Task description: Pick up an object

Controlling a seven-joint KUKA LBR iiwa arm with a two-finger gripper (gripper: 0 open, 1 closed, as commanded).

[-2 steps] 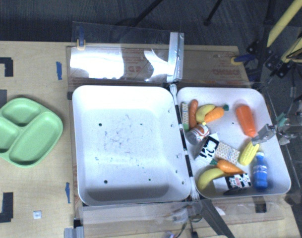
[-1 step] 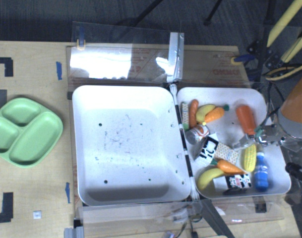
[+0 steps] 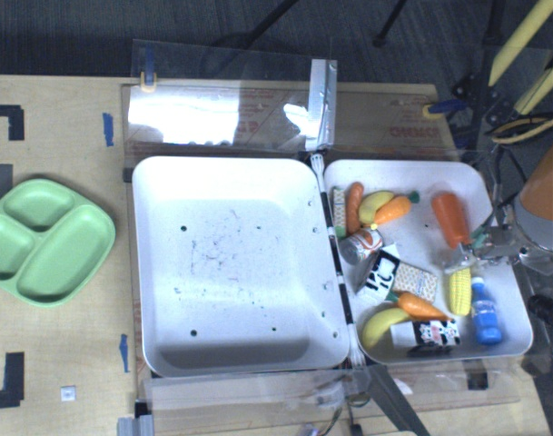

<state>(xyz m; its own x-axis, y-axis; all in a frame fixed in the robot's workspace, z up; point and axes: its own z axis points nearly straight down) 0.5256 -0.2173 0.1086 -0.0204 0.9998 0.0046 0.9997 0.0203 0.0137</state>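
Here the arm enters at the right edge of the frame, and its tool (image 3: 487,243) hangs over the right rim of the right white bin (image 3: 508,345); whether it is apart or together I cannot tell, since it is small and blurred against the clutter.

The nearest candidate, I judge, is the yellow corn cob (image 3: 459,290), lying just below and slightly left of the tool, its long axis running roughly up and down the frame. It looks short, ribbed and plastic. Just beside it to the right stands a blue bottle with a white cap (image 3: 484,314), and up and to the left lies an orange carrot-like cylinder (image 3: 449,217).

The left white bin (image 3: 231,262) sits alongside, and a green divided plate (image 3: 44,241) rests on the wooden counter (image 3: 49,116) at the far left.
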